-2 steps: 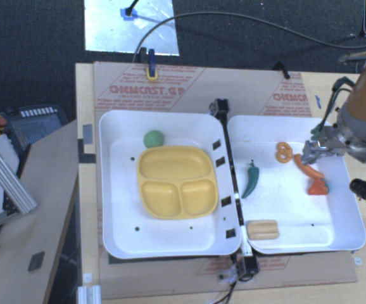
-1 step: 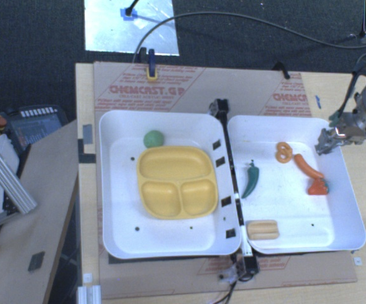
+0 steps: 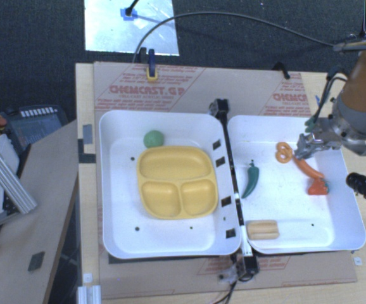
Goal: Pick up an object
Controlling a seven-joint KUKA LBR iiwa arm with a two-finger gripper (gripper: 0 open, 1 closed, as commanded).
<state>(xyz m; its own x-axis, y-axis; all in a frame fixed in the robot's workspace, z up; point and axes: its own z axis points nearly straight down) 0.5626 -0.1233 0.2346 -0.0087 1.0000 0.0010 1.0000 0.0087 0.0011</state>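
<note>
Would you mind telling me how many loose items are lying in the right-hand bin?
3: a green chili pepper near the divider, a tan block at the near left corner, and orange scissors below the gripper, which may hide something more.

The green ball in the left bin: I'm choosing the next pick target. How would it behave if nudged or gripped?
The green ball looks round, so a nudge would probably roll it. It sits beside the yellow tray, whose rim might stop it. Its curved sides may slip from a two-finger pinch unless centred.
</note>
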